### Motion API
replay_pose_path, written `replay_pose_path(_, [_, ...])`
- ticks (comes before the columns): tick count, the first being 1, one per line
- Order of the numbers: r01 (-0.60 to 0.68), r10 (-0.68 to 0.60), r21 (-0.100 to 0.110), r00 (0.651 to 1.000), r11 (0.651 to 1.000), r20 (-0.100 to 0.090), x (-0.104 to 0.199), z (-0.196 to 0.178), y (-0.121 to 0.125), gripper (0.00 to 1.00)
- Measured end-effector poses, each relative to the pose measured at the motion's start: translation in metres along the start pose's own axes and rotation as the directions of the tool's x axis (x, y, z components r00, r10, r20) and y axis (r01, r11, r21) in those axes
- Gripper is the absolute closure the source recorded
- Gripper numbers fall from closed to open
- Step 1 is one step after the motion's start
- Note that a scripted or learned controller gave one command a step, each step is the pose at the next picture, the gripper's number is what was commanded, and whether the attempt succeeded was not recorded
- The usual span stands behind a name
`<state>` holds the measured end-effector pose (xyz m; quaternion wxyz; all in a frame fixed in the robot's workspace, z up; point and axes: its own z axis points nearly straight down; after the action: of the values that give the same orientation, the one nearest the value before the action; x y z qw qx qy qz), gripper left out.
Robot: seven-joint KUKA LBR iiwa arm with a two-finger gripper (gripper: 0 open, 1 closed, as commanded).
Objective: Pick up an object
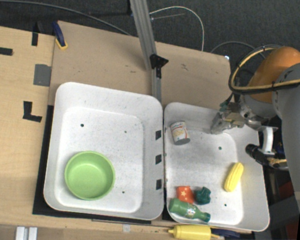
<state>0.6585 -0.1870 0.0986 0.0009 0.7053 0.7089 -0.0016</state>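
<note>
Looking down on the bench, I take the biggest things first: the left bin [60, 132], a shallow white speckled tray with rounded corners, carries one smooth green bowl [89, 175] in its near-left corner. The right bin [247, 212], of the same moulded plastic, carries everything I might pick. The arm [287, 80], grey with its orange band, reaches over that bin's far-right corner, and the gripper [222, 122] sits low there, above bare floor; whether it is parted or closed I cannot tell (too dark and small from here), and nothing shows between its tips.

The candidates are well apart from it: a small can [179, 132], cylindrical and tilted, near the dividing wall; a yellow corn-like piece [233, 176], rounded and slick-looking; a green bottle [188, 209] lying against the near wall; an orange piece [185, 193] and a dark green piece [202, 194] just beside each other.

My worry is a descent here closing on nothing. The can could roll, and the clustered near pieces could be nudged against the wall instead of grasped. A yellow bottle [192, 233] lies outside on the bench.
</note>
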Motion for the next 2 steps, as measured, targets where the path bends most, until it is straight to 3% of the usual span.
replay_pose_path(2, [-0.003, 0.003, -0.006, 1.000, 1.000, -0.002, 0.010, -0.112, -0.008, 1.00])
